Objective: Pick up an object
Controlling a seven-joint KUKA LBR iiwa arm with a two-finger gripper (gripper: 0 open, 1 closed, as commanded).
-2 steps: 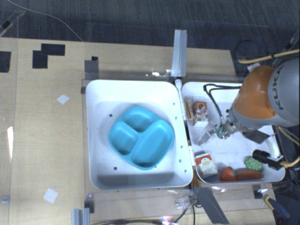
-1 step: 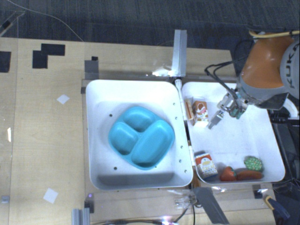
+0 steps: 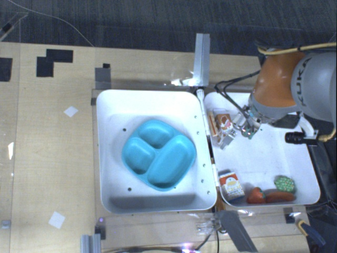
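Observation:
My gripper (image 3: 227,137) hangs over the left part of the right bin (image 3: 274,152), reaching in from the right. Its metal tip is right beside a small orange and white packet (image 3: 219,122) lying against the bin's left wall. A small carton (image 3: 231,186) with a red and white label lies at the bin's front left. A red vegetable piece (image 3: 256,195) lies next to an orange carrot-like piece (image 3: 280,196) along the front wall. A green bumpy item (image 3: 285,183) sits just above them.
The left bin (image 3: 113,141) holds a blue three-compartment tray (image 3: 158,154). A grey metal post (image 3: 201,59) stands behind the divide between the bins. A black cable (image 3: 231,83) loops from the arm's orange band over the right bin's back edge.

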